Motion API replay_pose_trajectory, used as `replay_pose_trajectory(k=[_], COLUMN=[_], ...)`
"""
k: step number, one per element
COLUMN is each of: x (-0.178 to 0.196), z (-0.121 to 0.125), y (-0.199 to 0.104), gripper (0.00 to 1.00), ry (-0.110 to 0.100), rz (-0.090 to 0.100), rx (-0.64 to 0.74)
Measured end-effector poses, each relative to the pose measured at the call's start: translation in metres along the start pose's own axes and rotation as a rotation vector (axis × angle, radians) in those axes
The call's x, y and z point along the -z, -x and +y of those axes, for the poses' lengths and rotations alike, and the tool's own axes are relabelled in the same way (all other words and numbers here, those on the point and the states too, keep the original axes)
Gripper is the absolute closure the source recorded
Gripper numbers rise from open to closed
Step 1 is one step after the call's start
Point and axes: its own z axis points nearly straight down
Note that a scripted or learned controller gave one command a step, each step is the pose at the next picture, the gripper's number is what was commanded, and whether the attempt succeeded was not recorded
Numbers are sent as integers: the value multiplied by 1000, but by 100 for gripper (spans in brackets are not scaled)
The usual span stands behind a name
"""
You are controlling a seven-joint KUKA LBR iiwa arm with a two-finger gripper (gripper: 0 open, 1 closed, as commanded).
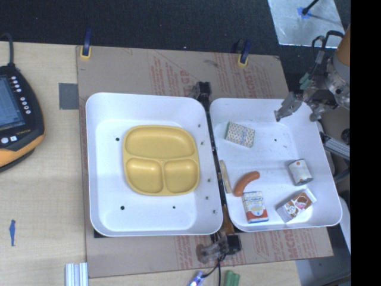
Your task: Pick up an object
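**binwatcher:** So where's the gripper (300,107) at? I see it at the upper right of the frame, over the top right rim of the right bin (274,222).

**kukafan:** Yep, hovering there. Fingers look spread apart with nothing between them, so no pick yet.

**binwatcher:** Candidates are all in that right bin: patterned packet (240,134) near the top, sausage (246,182) mid, red carton (255,207) and another carton (296,205) at the bottom, small can (300,171) right side.

**kukafan:** Scattered apart, probably so the fingers fit around one. Left bin (107,213) just has the yellow divided plate (161,159).
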Motion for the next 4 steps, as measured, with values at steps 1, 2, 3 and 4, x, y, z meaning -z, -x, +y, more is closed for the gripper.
replay_pose_trajectory(k=[1,2,3,4], x=[-136,-185,-175,-84], z=[-15,-78,-78,-29], y=[-40,-48,-47,-118], gripper=[0,0,100,100], ry=[-4,-2,-2,1], rz=[0,0,-2,1], rx=[1,2,7,0])
